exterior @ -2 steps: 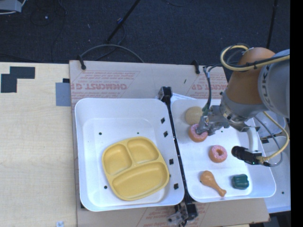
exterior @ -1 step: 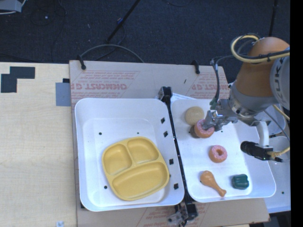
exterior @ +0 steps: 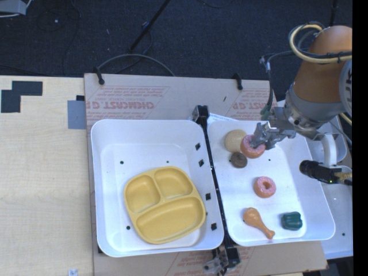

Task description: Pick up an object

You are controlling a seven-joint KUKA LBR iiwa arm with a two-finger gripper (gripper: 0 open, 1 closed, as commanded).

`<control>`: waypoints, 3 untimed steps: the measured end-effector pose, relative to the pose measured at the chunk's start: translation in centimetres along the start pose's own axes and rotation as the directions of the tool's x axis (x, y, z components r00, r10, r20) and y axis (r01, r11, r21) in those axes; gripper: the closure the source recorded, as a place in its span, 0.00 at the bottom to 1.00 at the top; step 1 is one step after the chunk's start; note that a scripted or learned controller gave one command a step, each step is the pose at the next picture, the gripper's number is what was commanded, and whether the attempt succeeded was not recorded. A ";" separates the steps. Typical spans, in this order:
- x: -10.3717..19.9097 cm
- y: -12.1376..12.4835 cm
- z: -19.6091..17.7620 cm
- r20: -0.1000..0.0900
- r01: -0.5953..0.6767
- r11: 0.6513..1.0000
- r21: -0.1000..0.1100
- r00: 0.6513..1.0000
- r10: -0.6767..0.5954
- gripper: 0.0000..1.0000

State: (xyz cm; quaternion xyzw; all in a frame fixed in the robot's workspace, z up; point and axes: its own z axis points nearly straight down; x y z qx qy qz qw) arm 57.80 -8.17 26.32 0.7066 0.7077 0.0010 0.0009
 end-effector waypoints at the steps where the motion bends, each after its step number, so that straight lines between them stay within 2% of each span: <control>1: 4.8 0.7 0.9 -0.002 0.002 1.000 0.006 1.000 -0.002 1.00; 2: 10.5 0.3 0.6 -0.002 0.004 1.000 0.007 1.000 -0.004 1.00; 3: 16.3 -0.8 2.0 0.000 0.002 1.000 0.008 1.000 -0.002 1.00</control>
